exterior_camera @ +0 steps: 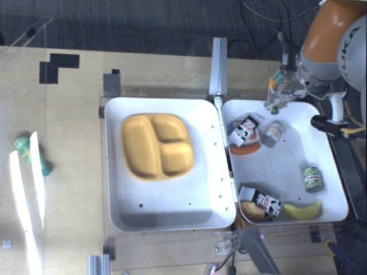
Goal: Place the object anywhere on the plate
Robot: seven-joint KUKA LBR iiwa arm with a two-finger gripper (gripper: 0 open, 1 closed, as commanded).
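End effector (277,99) hovers over the right bin (332,171) — grip state cannot be told. Settle squarely on the can (273,134) before carrying it to the plate (156,146).

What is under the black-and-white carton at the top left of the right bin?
A flat red-orange piece pokes out beneath the carton, on the right bin floor. The carton covers the rest, so its full shape stays hidden.

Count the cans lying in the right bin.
2. A silver can lies near the bin's top, beside the black-and-white carton. A green can lies toward the right wall, above the banana. Others may hide under the clutter.
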